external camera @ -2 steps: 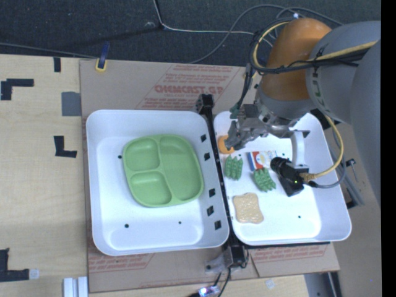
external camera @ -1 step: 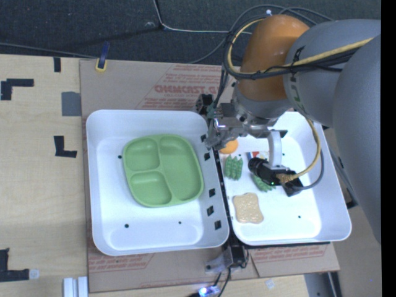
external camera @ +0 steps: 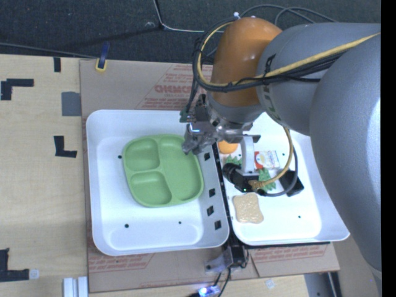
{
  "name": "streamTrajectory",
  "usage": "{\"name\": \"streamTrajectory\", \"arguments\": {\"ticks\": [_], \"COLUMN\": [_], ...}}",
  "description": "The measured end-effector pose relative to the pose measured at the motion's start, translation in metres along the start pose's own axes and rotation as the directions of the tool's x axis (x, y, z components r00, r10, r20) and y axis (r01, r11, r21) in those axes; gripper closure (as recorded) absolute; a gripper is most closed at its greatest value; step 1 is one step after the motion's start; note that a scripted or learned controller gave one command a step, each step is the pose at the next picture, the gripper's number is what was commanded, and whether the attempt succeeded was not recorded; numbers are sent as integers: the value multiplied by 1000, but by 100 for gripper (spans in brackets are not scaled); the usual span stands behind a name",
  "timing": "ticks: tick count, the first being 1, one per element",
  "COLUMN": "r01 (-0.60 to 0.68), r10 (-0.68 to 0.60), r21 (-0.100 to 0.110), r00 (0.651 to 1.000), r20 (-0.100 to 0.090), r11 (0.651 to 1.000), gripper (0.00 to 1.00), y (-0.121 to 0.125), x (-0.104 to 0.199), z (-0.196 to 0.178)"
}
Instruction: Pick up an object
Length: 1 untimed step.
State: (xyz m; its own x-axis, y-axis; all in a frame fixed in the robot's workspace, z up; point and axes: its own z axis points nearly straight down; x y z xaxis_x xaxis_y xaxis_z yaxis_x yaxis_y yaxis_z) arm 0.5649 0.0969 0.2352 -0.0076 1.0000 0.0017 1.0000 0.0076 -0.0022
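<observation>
A green divided plate (external camera: pixel 162 171) lies in the left bin (external camera: pixel 108 228). My gripper (external camera: pixel 195 142) hangs over the plate's upper right rim, close to the wall between the two bins. In the right bin (external camera: pixel 309 224) lie a beige slice of toast (external camera: pixel 248 209), an orange round thing (external camera: pixel 228 147) partly hidden under the wrist, and a white packet with red and green print (external camera: pixel 267 161). Nothing shows in the gripper's hold.
The big grey arm with its orange band (external camera: pixel 244 54) covers the upper right of the view and much of the right bin. Both bins rest on a cardboard sheet (external camera: pixel 161 85) on the wooden bench (external camera: pixel 37 184).
</observation>
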Motion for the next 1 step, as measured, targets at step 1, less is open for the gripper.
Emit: {"name": "streamTrajectory", "arguments": {"ticks": [1], "r01": [-5], "r10": [5], "r21": [0], "r00": [1000], "r20": [2], "r11": [1000], "gripper": [0], "y": [1], "x": [-4], "z": [0]}}
